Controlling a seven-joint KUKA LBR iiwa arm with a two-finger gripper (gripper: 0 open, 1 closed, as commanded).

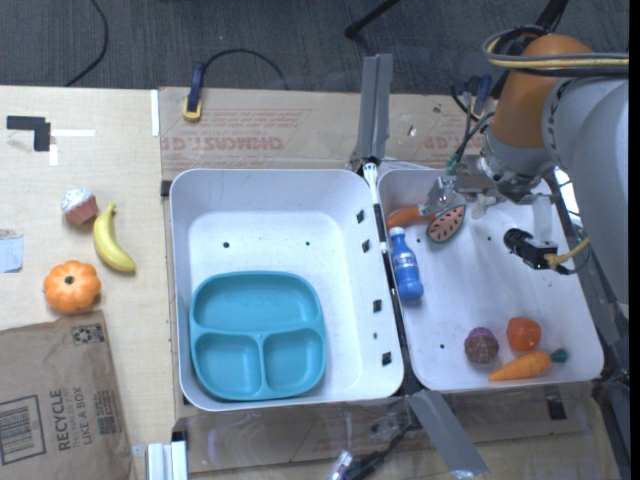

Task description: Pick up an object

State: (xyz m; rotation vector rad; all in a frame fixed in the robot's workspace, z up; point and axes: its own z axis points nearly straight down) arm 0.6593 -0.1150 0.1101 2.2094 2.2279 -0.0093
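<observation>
The arm enters from the right and its gripper [447, 196] sits low over the far left part of the right bin [560, 298]. Whether it is open or closed cannot be told from this view. Directly at the gripper lies a flat oval object with a reddish, dark-speckled face [446, 224]; contact between the two cannot be confirmed. Just to its left, near the far left corner of the right bin, lies an orange piece [404, 215].

Along the left wall of the right bin lies a blue bottle [405, 265] with a white cap pointing to the far side. Near the front right corner of the same bin are a dark purple round item [482, 346], an orange round item [523, 333] and a carrot [522, 367], grouped close together.

The left bin [200, 208] holds a teal divided tray [258, 335] in its front half.

On the left part of the bench [60, 108], outside the bins, lie a banana [112, 240], a cupcake [79, 207] and a small pumpkin [72, 287].
</observation>
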